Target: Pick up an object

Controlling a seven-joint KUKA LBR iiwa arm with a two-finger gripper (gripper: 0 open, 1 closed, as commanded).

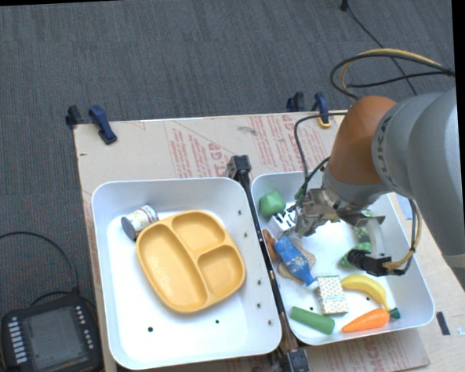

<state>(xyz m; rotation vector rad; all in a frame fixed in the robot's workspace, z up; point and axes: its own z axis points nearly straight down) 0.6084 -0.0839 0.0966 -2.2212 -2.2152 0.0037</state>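
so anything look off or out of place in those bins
Nothing looks spilled or broken. The one oddity is the small can in the left bin: it lies tipped on its side against the yellow plate. The right bin's banana, carrot and blue bottle just lie jumbled.

Plate (191,260) and can (139,221) in left bin (115,322)

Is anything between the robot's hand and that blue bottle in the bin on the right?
Nothing visible. The hand hovers just up-right of the blue bottle, with bare bin floor between. The green ball sits off to the side.
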